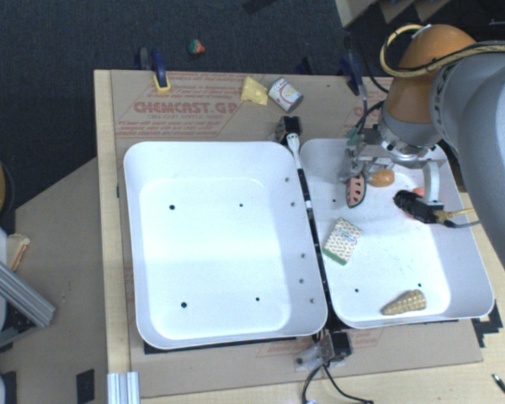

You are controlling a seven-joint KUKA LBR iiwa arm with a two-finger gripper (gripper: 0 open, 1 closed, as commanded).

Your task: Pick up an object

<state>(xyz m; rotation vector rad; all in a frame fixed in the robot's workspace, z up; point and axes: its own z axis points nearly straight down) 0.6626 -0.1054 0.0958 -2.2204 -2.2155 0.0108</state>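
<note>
Dark blue-grey carpet floor (84, 15) all around, with a small colourful ball (197, 47) lying on it up top. The tabletop (194, 103) is light wood with red printed lettering along its far edge, and a blue clamp (159, 67) grips that edge. An aluminium rail (17, 289) pokes in at lower left.

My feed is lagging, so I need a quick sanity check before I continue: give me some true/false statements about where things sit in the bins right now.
1. The tool is over the right bin. True.
2. The watermelon-slice toy lies in the left bin. False: it is in the right bin, just below the tool.
3. The cone-shaped item sits near the right bin's front edge. True.
4. The patterned block lies outside both bins. False: it is in the right bin.
</note>
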